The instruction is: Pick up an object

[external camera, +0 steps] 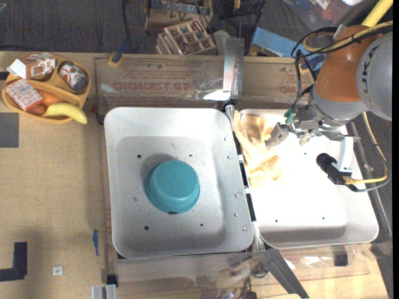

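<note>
The gripper [278, 134] hangs over the right bin [324, 229]. I cannot tell if its jaws are open. The teal bowl [173, 186] sits far to their left, in the left bin [124, 229].

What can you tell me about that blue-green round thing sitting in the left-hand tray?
The teal bowl looks like smooth, matte plastic, and it seems to lie upside down, its flat round base facing up and its wider rim resting on the floor of the left bin. It sits near the middle of that bin, a little toward the near side, clear of all four walls. Nothing else touches it. The gripper is over the right bin, well away from it.
</note>
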### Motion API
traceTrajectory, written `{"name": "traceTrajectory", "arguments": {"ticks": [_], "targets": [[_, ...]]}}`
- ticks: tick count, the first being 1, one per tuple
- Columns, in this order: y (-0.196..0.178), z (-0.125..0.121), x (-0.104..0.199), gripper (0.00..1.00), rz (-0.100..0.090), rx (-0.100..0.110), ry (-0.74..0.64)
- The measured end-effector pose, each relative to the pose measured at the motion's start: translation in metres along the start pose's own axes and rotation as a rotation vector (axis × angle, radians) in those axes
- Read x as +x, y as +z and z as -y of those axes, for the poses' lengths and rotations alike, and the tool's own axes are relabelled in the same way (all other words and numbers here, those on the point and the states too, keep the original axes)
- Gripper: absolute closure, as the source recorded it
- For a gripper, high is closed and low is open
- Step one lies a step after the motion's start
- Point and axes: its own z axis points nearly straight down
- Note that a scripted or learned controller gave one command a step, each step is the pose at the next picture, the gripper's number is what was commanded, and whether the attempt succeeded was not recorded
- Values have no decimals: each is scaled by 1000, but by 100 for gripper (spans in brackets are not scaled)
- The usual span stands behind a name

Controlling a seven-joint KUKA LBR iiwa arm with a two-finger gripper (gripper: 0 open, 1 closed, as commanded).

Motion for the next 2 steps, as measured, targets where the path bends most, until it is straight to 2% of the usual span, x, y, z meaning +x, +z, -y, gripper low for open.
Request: {"name": "traceTrajectory", "arguments": {"ticks": [1,2], "targets": [[62,7,11,0,1,-10,-28],[51,6,10,100,0,-16,-24]]}}
